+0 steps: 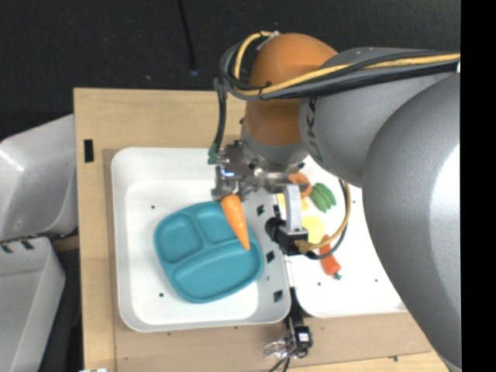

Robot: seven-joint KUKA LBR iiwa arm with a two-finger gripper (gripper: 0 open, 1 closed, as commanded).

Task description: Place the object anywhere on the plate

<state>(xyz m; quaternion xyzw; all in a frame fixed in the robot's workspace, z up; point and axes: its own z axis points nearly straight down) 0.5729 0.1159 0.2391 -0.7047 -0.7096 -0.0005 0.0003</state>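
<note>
A blue divided plate (pixel 203 260) lies in the left white bin (pixel 133 231). An orange toy carrot (pixel 235 221) hangs point down over the plate's right upper edge. Its thick end sits between the fingers of my gripper (pixel 231 192), which is shut on it. The grey arm with its orange band reaches in from the right, directly above the gripper, and hides the bin's back right corner.
The right white bin (pixel 353 297) holds a green toy (pixel 323 197), a yellow piece (pixel 313 226), and a small red-orange piece (pixel 332 267), partly hidden by the arm and cables. A wooden bench edge (pixel 93 208) frames the bins.
</note>
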